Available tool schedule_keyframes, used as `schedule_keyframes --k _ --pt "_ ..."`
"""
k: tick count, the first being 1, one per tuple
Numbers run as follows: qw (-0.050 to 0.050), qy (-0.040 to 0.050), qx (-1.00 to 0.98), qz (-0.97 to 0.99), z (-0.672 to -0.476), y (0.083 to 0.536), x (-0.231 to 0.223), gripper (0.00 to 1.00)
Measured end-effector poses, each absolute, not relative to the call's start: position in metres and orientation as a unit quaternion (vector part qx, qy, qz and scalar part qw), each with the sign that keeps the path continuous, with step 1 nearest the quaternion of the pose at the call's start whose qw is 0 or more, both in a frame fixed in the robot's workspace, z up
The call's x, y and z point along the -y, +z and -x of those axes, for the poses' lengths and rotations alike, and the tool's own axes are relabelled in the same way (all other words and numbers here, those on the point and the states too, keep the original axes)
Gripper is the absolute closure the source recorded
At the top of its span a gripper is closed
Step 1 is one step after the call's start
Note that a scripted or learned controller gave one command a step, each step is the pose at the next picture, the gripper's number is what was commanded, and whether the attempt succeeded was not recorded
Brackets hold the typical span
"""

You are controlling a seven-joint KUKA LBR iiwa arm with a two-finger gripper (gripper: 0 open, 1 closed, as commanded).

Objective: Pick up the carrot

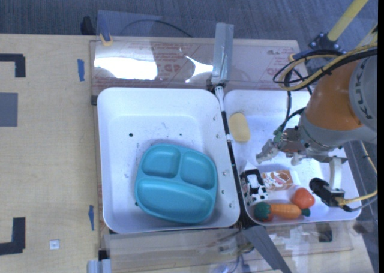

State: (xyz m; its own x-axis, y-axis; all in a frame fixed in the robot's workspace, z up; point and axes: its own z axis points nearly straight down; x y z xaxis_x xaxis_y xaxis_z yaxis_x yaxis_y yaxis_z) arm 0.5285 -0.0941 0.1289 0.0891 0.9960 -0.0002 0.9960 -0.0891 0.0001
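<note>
The carrot (284, 210) is orange with a green leafy top (261, 210). It lies flat near the front edge of the right bin (264, 113), its top pointing left. My gripper (271, 150) hangs over the middle of that bin, behind the carrot and well apart from it. Nothing shows in the gripper. The grey wrist with its orange band (336, 101) reaches in from the right above it.
A red-orange tomato-like piece (303, 198) touches the carrot's right end. A black-and-white item (255, 188) and a red-patterned card (277, 179) lie just behind the carrot. A pale yellow piece (239, 126) sits by the bins' divider. The left bin (120, 122) holds a blue compartment plate (177, 185).
</note>
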Motion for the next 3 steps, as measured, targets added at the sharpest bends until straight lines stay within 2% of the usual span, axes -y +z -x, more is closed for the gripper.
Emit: schedule_keyframes --k 1,2,3 --pt "0.001 0.0008 -0.674 -0.739 -0.529 0.139 0.094 1.0" --pt "0.003 0.0 -0.636 -0.772 -0.479 0.191 0.177 1.0" --pt "-0.003 -0.0019 -0.525 -0.851 -0.478 0.124 0.153 1.0"
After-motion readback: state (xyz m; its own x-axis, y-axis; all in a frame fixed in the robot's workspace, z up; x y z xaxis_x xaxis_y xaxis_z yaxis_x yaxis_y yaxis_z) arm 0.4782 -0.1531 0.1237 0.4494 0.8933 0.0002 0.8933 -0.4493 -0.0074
